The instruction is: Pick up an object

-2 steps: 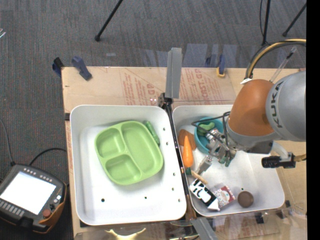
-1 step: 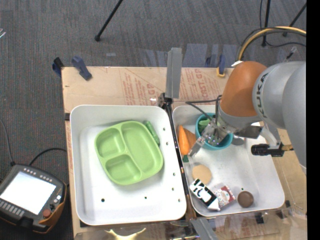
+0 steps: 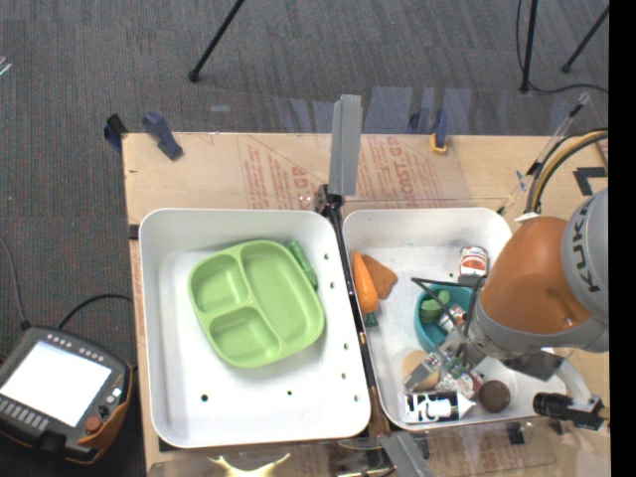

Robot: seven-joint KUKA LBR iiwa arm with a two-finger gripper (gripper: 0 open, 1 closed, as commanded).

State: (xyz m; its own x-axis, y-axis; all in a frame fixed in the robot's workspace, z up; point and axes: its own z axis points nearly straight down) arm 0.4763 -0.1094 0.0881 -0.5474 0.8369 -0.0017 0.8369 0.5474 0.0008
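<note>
And here we are over the plywood-topped bench (image 3: 238, 172), two shallow white plastic bins side by side. The left bin (image 3: 164, 266) carries a lime-green plastic tray with three compartments (image 3: 256, 302), lying flat and turned a little askew, with a small green piece just touching its upper right edge.

Everything else is measured from the teal plastic bowl (image 3: 433, 322) in the right bin (image 3: 397, 229). The grey arm with its orange band (image 3: 532, 281) comes in from the right and hangs low, covering the bowl's right side. Its end effector (image 3: 452, 351) sits just below the bowl, down among the clutter (whether it is spread or pressed together, I cannot tell, and nothing is plainly seen pinched in it).

Left of the bowl lies an orange carrot-shaped toy (image 3: 369, 280) against the bin's left wall. Above and right of the bowl stands a small red-and-white can (image 3: 474, 262). Below the bowl, near the bin's front wall, lies a black-and-white printed box (image 3: 433, 405), and right beside that a dark brown round object (image 3: 494, 395). A tan lumpy piece (image 3: 419, 370) sits just below-left of the bowl, close to the end effector.
</note>
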